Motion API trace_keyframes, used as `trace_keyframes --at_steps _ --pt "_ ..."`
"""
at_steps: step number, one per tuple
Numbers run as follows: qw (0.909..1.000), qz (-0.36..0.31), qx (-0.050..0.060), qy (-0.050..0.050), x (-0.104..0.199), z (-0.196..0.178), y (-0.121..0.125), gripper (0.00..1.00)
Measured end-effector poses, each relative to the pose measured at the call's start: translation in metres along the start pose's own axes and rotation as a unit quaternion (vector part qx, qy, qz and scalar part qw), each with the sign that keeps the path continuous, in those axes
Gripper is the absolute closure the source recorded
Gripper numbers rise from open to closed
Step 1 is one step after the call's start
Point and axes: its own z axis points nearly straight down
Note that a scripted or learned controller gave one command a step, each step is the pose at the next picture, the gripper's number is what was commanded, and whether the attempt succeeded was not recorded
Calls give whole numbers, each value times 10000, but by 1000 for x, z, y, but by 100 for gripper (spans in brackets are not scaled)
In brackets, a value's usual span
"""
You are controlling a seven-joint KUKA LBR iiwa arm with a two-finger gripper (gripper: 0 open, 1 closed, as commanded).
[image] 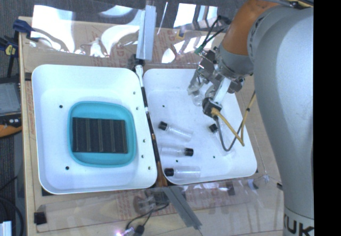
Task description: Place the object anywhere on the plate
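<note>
So I'm hanging over the upper part of the right bin (242,163), gripper (205,94) tipped down near the back wall, and honestly from this angle there's no telling what state it's in, too much cable and glare around the wrist to call it. What I'm after looks like one of the small clear vials with black caps: one (173,130) lies mid-bin, another (178,151) just below it, a third (184,172) sits near the front wall, and there's a loose black cap (213,128) off to the side near a yellow cable (234,131) that loops across the floor. None of them are between anything of mine as far as I can see, so I'd say I'm at the picking stage, nothing carried yet. The plate (102,135), teal with a dark ribbed insert, sits in the middle of the left bin (45,83), well apart from all the vials. Next move probably means dropping onto one vial cleanly, and they look slick and roll-prone on that smooth white plastic. Bench around the bins is cluttered with brackets and reflective sheeting at the back.
</note>
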Motion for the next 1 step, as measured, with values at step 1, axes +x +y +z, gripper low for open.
trace_keyframes --at_steps 1 --pt "9965 -834 -10 -12 6 107 -74 100"
